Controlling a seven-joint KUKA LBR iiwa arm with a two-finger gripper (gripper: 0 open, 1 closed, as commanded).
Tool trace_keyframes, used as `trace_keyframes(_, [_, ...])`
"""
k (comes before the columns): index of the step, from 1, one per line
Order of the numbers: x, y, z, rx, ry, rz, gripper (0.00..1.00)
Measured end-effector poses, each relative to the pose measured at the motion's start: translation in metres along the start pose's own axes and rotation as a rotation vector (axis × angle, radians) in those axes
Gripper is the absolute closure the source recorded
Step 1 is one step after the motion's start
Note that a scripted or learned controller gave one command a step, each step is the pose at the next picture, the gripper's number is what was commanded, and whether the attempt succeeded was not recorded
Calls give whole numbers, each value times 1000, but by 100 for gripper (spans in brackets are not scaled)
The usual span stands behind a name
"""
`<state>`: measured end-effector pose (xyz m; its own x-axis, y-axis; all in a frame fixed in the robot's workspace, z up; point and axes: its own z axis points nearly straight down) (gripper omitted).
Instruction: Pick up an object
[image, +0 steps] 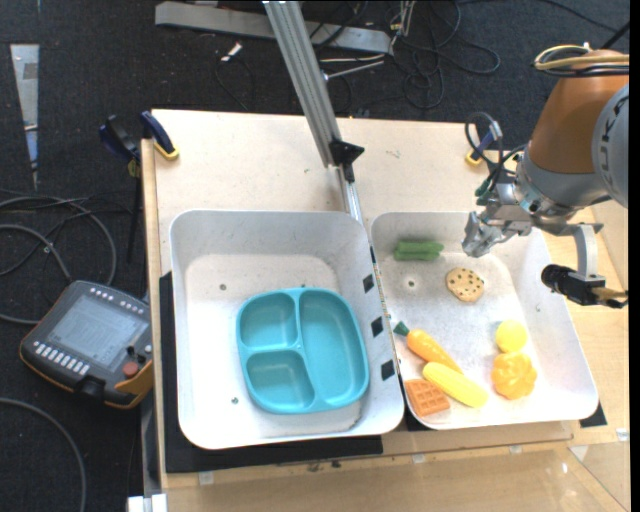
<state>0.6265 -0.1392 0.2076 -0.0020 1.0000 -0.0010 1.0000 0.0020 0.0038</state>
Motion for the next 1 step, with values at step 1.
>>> trace_keyframes(1, [57, -18, 4, 6, 4, -5, 100])
